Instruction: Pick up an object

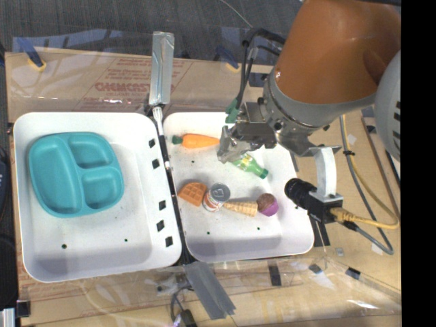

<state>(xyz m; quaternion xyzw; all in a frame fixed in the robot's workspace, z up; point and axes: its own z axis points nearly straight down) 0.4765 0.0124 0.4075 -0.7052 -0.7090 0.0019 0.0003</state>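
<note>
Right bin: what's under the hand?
A green bottle lies on the right bin floor below the hand. Its upper end is covered by the hand, so contact can't be judged.

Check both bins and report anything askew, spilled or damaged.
Nothing looks spilled or broken. The teal tray lies flat in the left bin. In the right bin, the carrot, green bottle, waffle, small can and ice cream cone lie loosely scattered.
</note>
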